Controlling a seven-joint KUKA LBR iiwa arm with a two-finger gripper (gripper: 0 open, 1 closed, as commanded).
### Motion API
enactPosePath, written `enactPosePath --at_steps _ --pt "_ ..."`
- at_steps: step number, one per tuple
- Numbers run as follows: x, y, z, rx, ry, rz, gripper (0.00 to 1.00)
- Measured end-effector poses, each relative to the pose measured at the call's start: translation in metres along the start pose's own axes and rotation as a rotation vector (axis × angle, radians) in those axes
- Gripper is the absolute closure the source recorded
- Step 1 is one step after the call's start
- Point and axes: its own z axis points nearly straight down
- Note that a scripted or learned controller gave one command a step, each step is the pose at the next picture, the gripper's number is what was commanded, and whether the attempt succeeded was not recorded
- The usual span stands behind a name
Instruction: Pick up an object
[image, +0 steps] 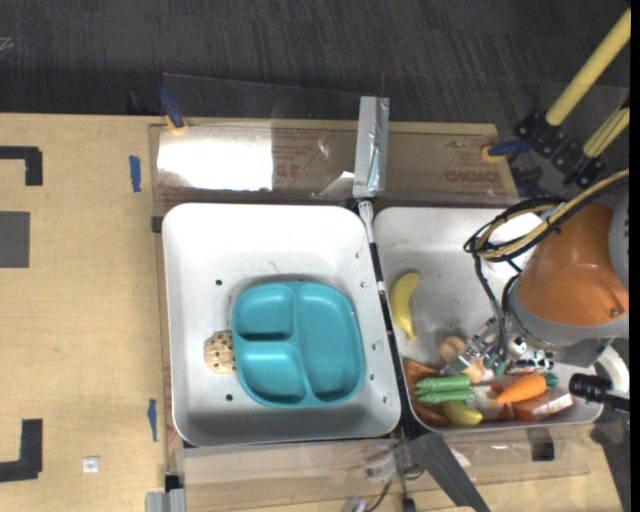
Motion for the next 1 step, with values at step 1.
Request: enactPosePath --at_steps 1 --pt "0.0688 0.0923 -0.0859 0.012 0.011 0.21 1.0"
